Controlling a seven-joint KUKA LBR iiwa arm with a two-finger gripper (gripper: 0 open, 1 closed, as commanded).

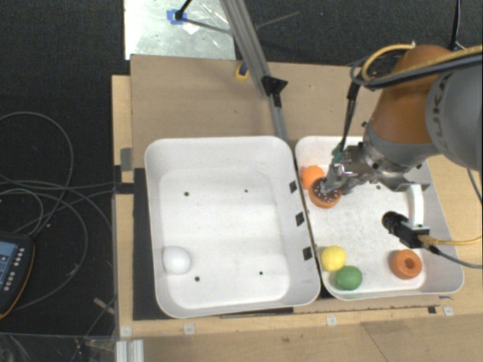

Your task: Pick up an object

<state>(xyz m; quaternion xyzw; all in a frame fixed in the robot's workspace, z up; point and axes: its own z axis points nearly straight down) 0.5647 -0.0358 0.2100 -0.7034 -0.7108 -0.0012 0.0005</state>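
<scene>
White plastic makes up both bins on my bench: the left bin (226, 157) and the right bin (445, 277) sit side by side, touching along their inner walls. From my feed, the arm (423, 104), grey with its orange band, reaches in from the right and bends down over the far-left part of the right bin. The gripper (332, 183) is low there, right over an orange object (312, 178) that lies against the bin's left wall, with a darker round piece (325, 197) just on its near side. I cannot tell whether the claw is open or closed, and I see nothing clearly held.

I count 3 more things in the right bin. A yellow ball (333, 258) lies near the left wall at the near end, and a green ball (349, 277) touches it on its near-right side. An orange ring (407, 264) sits in the near-right corner, well apart from those 2. A black fitting (400, 228) with a yellow cable hangs just beyond the ring.

In the left bin, 1 white ball (177, 259) rests in the near-left corner.
</scene>
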